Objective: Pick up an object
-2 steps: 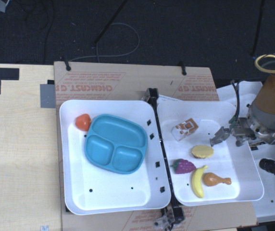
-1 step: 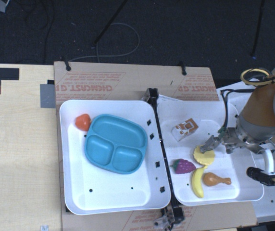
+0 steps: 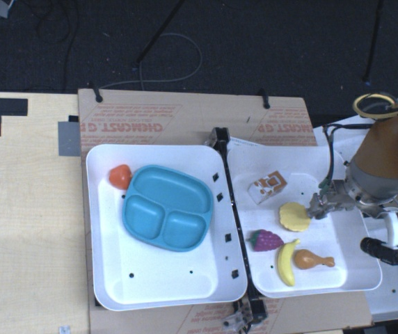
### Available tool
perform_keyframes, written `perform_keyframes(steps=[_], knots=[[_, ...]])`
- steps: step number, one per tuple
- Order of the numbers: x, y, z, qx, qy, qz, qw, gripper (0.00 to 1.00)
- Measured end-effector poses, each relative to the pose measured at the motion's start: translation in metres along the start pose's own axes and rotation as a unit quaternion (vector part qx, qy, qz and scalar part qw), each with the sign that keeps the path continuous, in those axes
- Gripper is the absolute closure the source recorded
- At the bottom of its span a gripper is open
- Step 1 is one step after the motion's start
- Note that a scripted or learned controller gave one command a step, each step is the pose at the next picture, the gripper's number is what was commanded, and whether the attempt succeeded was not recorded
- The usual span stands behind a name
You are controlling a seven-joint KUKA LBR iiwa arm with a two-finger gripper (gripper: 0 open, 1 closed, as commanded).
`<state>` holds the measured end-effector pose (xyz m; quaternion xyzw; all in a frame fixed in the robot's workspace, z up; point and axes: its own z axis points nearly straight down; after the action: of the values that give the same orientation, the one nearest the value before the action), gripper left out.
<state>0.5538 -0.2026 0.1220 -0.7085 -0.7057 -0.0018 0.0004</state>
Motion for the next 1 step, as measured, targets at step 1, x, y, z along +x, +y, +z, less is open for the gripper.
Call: perform_keyframes(steps=[1], knots=[[0.0032,0.0001,-0.0422,0.001,-0.001,-0.003,1.0000,1.00]])
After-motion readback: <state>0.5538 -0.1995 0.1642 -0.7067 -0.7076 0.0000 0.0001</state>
